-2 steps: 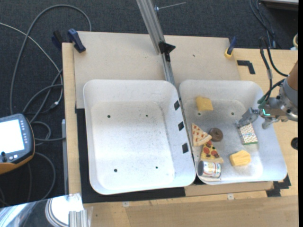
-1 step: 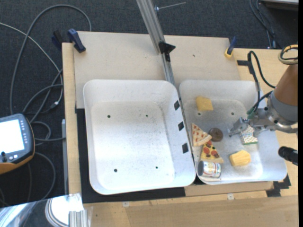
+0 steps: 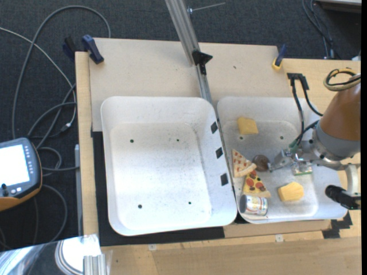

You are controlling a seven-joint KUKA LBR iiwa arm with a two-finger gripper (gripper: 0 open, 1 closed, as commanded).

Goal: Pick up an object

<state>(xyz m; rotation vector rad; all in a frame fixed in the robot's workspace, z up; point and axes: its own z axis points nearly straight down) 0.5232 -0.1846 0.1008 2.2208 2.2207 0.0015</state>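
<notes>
My gripper (image 3: pixel 282 160) is low inside the right bin (image 3: pixel 269 110), reaching in from the right under the grey wrist and orange band. Its tip sits just right of a small brown round object (image 3: pixel 261 162), close to it or touching it; I cannot tell which. Two pizza-slice toys lie left of it, one (image 3: pixel 241 164) above the other (image 3: pixel 256 184). A yellow block (image 3: pixel 248 125) rests toward the back of the bin. A yellow lumpy piece (image 3: pixel 291 192) lies below the gripper. A small can (image 3: pixel 254 205) lies on its side at the bin's front left corner.
The left bin (image 3: pixel 114 110) stands beside the right one, with a metal pole (image 3: pixel 182 22) rising between them at the back. Black cables (image 3: pixel 301 96) hang near the arm. A handheld pendant (image 3: pixel 17 171) sits off the bench at far left.
</notes>
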